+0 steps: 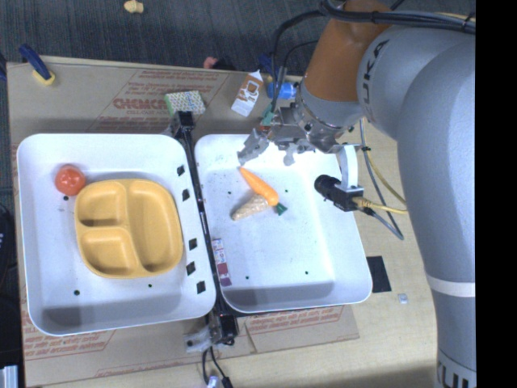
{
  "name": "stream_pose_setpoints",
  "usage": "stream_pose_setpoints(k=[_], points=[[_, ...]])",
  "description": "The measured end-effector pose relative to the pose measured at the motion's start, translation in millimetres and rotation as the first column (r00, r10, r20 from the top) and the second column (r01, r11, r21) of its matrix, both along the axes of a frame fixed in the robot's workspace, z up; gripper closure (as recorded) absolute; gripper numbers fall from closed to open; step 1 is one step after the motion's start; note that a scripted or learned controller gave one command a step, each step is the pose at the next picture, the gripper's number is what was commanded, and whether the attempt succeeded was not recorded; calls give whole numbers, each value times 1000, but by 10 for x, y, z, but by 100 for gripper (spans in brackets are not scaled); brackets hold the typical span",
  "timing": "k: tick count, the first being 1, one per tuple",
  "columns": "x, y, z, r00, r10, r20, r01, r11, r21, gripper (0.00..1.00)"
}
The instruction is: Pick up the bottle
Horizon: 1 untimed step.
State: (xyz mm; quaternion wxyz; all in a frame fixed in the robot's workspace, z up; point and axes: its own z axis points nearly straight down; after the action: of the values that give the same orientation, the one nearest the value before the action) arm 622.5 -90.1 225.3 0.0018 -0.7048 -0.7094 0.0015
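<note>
My gripper (271, 150) hangs over the back edge of the right bin (339, 249), its two fingers spread apart and open with nothing between them. Just in front of it, on the bin floor, lie an orange carrot (258, 183) and a beige, speckled, cone-like piece (248, 208). A small white-and-brown labelled item (248, 94), possibly the bottle, lies outside the bins on the cardboard behind the gripper. A blue object (283, 90) sits partly hidden behind the wrist; I cannot tell what it is.
The left bin (32, 241) holds a yellow divided plate (128, 226) and a red tomato (69, 179). A green sponge (185, 101) lies behind the bins. A black part (335, 191) with a yellow cable juts from the arm over the right bin.
</note>
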Motion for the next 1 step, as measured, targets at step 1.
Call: stream_pose_setpoints(k=[1], points=[[3,7,103,1000,5,-2,-5,1000,0,100]])
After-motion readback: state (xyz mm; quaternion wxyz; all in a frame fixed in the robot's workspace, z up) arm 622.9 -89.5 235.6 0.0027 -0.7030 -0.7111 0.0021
